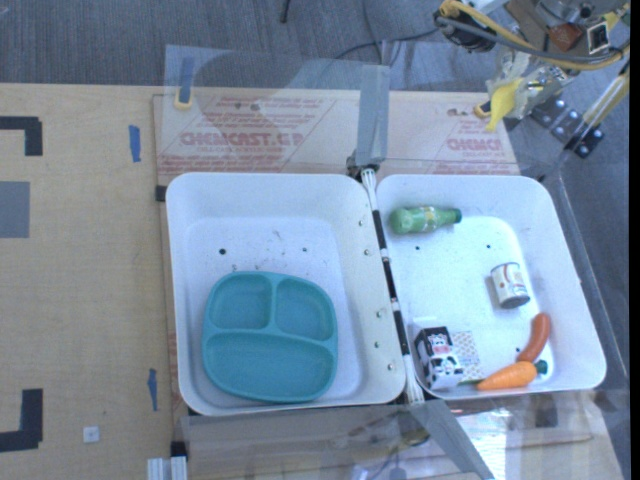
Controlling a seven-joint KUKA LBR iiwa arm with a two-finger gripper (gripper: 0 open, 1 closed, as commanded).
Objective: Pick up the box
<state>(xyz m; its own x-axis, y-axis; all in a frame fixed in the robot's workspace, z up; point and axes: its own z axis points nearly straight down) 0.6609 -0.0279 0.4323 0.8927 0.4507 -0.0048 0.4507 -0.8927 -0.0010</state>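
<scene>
While the grey arm's jaws [500, 98] are held above the worktop beyond the right white bin [560, 218], their state cannot be told; the small black-and-white printed box [438, 356] is seen in that bin's near-left corner, beside an orange carrot [508, 375].

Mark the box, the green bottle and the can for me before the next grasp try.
box [438, 356]: camera view, its printed top face.
green bottle [422, 219]: camera view, middle of its body.
can [509, 285]: camera view, its labelled side.
</scene>
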